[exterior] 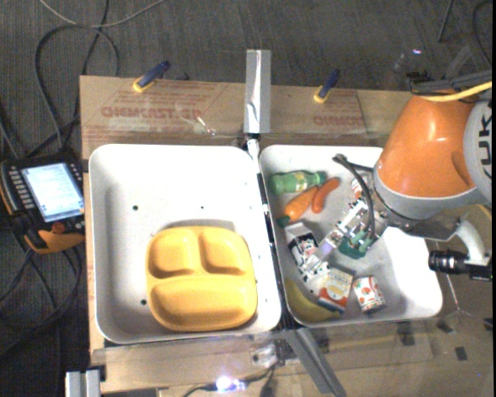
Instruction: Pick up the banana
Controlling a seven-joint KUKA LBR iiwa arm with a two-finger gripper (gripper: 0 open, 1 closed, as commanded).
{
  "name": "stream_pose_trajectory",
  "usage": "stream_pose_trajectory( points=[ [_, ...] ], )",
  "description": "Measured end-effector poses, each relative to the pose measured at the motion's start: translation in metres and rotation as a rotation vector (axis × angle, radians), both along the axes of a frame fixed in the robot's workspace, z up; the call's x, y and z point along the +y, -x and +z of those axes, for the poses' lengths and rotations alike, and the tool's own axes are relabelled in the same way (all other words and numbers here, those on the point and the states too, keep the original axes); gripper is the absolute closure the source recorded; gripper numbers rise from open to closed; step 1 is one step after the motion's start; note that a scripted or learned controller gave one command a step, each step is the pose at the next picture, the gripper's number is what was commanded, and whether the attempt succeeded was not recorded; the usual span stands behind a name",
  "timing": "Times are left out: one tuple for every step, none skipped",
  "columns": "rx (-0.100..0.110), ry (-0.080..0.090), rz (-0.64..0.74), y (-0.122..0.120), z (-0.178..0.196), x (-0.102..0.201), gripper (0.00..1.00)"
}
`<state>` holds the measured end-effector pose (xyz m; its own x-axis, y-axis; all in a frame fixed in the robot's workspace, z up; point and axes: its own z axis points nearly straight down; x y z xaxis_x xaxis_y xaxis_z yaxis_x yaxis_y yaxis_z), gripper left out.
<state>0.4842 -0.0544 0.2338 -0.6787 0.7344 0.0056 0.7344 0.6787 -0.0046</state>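
The banana (304, 303) lay at the right bin's (413, 304) front left, partly under a carton (334, 288). It looked light, curved, soft and easily bruised, so its exposed middle seemed the best hold. The gripper (318, 255) hovered above, its state impossible to tell

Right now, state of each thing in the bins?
banana: lying at right bin's near edge, partly under cartons, not gripped
carrot: lying flat, beside green bottle
green bottle: on its side
yellow tray: right way up in left bin
gripper: low in right bin, away from the banana
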Motion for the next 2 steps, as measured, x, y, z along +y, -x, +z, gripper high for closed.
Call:
stream_pose_trajectory(
  points=[
    [0.002, -0.001, 0.282, 0.001, -0.054, 0.106, 0.00],
    [-0.001, -0.001, 0.242, -0.037, -0.054, 0.108, 0.00]
  ],
)
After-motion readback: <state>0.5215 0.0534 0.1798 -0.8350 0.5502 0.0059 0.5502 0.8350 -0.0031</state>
